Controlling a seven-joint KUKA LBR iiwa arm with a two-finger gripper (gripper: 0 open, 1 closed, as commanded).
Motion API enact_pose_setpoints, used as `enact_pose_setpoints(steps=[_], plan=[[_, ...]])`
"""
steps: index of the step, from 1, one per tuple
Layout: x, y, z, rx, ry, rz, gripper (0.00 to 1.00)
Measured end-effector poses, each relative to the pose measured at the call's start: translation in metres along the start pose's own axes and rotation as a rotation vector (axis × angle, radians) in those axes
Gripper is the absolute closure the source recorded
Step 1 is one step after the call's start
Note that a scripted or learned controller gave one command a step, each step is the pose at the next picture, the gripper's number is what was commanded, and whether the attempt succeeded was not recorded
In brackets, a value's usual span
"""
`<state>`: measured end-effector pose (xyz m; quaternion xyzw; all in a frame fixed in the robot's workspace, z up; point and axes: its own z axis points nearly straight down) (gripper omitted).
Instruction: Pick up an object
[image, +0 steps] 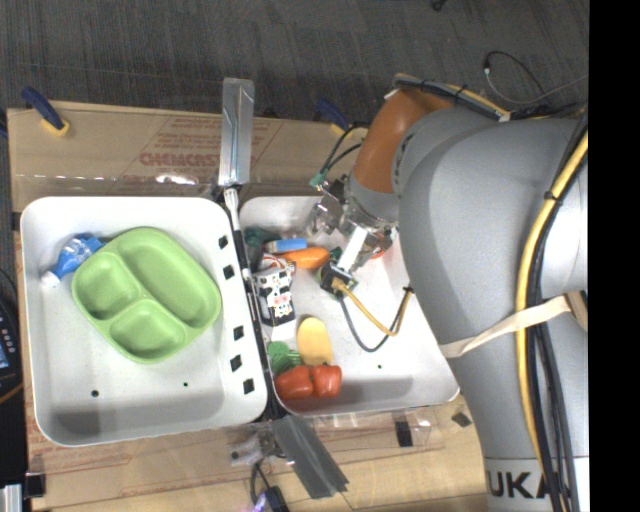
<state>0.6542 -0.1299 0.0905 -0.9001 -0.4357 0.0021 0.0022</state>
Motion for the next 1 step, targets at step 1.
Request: enact_pose_setpoints(steps=[1], plan=[[0.0007, -0.0006, -0.0099, 0.003, -0.002, -0.007, 1.0]])
